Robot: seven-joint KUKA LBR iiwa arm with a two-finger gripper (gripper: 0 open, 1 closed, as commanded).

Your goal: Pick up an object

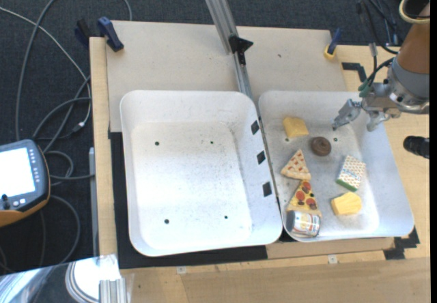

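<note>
My gripper (pixel 358 118) hangs over the back right part of the right bin (pixel 399 199), its two fingers spread apart with nothing between them. Below and left of it lie a yellow block (pixel 295 126) and a small brown disc (pixel 320 146). Farther toward the front are two pizza-slice toys (pixel 296 166) (pixel 303 195), a patterned green and white block (pixel 351 172), a yellow wedge (pixel 346 204) and a small can (pixel 302 224) at the front rim.
The left bin (pixel 184 172) sits beside the right one. A slanted metal pole (pixel 217 5) rises from the gap between the bins at the back. Blue clamps (pixel 109 32) hold the board's back corners.
</note>
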